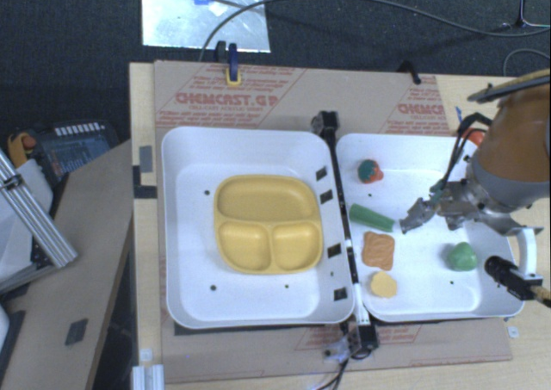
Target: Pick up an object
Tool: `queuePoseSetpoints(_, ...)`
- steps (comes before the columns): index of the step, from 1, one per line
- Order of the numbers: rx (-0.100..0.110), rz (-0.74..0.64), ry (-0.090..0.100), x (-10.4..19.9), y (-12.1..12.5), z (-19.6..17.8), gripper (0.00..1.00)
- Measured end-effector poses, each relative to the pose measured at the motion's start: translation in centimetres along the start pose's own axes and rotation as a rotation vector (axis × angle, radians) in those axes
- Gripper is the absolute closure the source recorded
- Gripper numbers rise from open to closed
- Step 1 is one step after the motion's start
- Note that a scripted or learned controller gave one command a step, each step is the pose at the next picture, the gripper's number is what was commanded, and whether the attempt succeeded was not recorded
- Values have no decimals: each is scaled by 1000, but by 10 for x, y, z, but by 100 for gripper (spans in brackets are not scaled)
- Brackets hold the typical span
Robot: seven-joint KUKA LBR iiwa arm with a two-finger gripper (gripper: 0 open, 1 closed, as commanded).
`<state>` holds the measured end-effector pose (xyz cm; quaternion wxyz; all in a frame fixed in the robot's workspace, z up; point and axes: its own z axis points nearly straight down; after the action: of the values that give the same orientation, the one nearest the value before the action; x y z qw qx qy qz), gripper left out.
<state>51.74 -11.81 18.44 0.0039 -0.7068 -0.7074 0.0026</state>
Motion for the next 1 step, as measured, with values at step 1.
queuePoseSetpoints(1,-10,-2,-2,0,3,-5,0)
